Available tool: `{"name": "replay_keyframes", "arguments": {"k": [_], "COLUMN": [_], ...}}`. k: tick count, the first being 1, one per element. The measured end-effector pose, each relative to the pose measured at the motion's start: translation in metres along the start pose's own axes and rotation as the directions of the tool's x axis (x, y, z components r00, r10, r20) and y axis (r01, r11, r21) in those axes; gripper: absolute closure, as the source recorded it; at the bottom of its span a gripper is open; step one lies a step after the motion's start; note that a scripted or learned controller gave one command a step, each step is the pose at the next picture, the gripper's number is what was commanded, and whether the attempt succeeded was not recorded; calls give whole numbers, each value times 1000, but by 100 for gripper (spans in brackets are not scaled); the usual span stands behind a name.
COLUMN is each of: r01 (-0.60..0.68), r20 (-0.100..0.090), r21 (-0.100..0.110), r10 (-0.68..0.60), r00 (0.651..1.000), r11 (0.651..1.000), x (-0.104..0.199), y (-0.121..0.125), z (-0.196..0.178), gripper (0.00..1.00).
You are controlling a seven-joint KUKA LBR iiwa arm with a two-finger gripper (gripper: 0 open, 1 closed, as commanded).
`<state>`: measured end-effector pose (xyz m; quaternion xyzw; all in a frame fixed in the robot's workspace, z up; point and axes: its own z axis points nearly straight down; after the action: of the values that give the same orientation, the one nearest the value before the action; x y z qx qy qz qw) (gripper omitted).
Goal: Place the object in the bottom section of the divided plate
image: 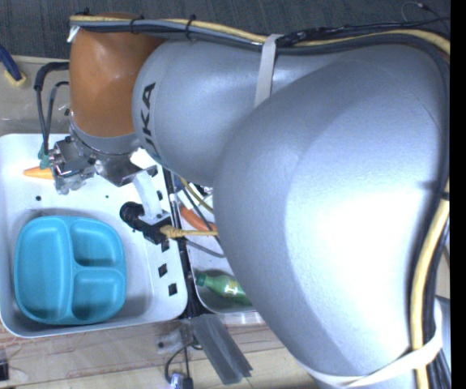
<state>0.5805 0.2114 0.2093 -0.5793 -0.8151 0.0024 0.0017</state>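
Orange carrot (36, 171) sits at the pincer (61, 174), whose grip I cannot tell.

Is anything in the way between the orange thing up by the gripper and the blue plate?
Nothing visible is. The orange object sits at the gripper in the upper part of the left bin. The blue divided plate lies just below it in the same bin, with bare white floor between them.
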Motion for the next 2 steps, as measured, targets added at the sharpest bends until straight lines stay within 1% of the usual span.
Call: {"name": "replay_keyframes", "arguments": {"k": [1,2], "r01": [-103,-103], "r20": [1,1], "r21": [-4,-4], "r10": [103,103], "r00": [995,995], "r11": [995,995], "x": [-14,-14], "y": [25,25], "z": [-65,-65], "gripper": [100,0]}}
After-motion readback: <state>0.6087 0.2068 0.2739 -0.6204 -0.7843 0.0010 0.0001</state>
